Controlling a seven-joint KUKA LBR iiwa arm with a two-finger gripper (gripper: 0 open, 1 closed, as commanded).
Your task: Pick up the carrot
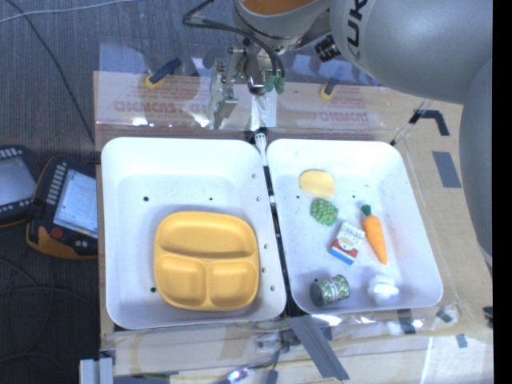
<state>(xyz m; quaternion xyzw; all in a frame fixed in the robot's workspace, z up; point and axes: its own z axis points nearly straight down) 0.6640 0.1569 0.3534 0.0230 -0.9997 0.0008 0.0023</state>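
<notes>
**Approach not yet begun: the carrot lies untouched in the right bin**

The carrot [374,234] lies flat on the floor of the right bin [408,182], near that bin's right wall, its green top pointing toward the far side and its orange tip toward the near side. A small red-and-white carton [346,242] sits just beside it on the left, close enough that it may be touching, though the view is too coarse to settle that. Farther left in the same bin are a green bumpy item [324,211] and a pale yellow piece [318,182]; a dark green can [330,290] and a white object [385,289] lie near the front edge. The left bin [128,174] holds a yellow divided tray [207,259].

The gripper [238,102] hangs above the far rim where the two bins meet, well apart from the carrot. Its fingers appear spread with nothing between them, so the claw reads as released and empty.

The step in hand is judged to be the opening one, before any reach. The next move calls for travelling over the right bin, aligning the fingers across the carrot's narrow width, and descending on its mid-body while keeping clear of the carton on its left.
</notes>
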